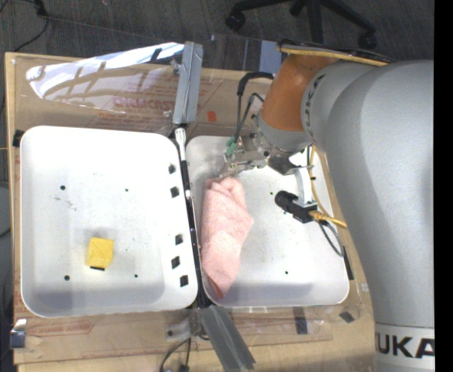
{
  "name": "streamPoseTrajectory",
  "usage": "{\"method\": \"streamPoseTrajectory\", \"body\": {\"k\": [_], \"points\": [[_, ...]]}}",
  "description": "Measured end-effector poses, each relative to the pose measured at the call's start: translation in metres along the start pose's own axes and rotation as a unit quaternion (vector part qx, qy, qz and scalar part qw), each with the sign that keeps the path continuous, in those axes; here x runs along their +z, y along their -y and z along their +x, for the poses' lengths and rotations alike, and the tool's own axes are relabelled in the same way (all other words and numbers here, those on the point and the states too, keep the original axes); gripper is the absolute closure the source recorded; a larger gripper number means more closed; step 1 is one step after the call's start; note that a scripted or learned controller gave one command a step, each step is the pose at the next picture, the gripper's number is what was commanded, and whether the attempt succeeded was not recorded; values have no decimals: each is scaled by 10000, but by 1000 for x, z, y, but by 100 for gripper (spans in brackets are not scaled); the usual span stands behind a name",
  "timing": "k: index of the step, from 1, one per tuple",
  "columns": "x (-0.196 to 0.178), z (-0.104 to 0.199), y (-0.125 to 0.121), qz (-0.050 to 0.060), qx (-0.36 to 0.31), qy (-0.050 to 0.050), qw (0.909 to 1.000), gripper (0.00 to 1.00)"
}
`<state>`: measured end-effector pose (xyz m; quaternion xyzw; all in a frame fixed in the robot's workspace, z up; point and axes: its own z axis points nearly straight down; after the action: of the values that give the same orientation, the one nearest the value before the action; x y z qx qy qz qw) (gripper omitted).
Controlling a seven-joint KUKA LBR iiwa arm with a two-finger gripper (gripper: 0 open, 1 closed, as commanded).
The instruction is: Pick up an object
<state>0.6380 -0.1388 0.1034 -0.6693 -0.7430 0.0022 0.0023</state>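
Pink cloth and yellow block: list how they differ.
The pink cloth is large, soft and crumpled; the yellow block is small and squarish. The pink cloth lies in the right bin, by the claw; the yellow block sits in the left bin. Both rest on white bin floors.

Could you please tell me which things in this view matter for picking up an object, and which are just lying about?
Part of the job:
- gripper, at the top end of the pink cloth
- pink cloth, in the right bin
- yellow block, in the left bin

Just lying about:
- office chair base on the floor
- cables
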Motion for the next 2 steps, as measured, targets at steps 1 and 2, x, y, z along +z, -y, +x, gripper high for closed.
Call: {"method": "streamPoseTrajectory", "body": {"k": [1, 2], "points": [[12, 47, 25, -11, -1490, -2, 9888, 100], [-89, 127, -23, -22, -381, 3, 9993, 100]]}}
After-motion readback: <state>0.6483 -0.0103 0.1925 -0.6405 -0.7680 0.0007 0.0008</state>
